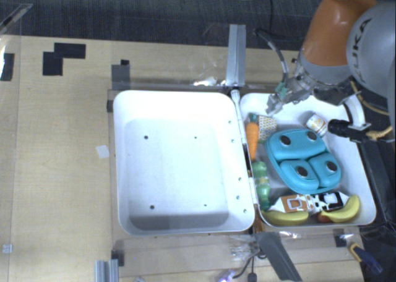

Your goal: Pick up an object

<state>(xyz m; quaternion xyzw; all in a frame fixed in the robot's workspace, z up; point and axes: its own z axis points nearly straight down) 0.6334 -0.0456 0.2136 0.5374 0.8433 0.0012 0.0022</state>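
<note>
The right bin (366, 183) holds a jumble of objects. A big blue plastic piece (303, 160) with round holes lies in its middle. An orange carrot (252, 136) lies along the left wall, with green items (260, 182) below it. A yellow banana (322, 214) curves along the front edge beside a small black-and-white item (325, 200). A small silver can (316, 124) rests at the back right, and a light checkered piece (266, 125) sits at the back left. My gripper (278, 101) hangs over the bin's back left corner, just above the checkered piece.
The left bin (119, 151) stands beside the right one, sharing a middle divider. A metal post (236, 58) rises behind the bins. The grey arm with its orange band (334, 27) covers the upper right. Black cables run near the right bin's back right corner.
</note>
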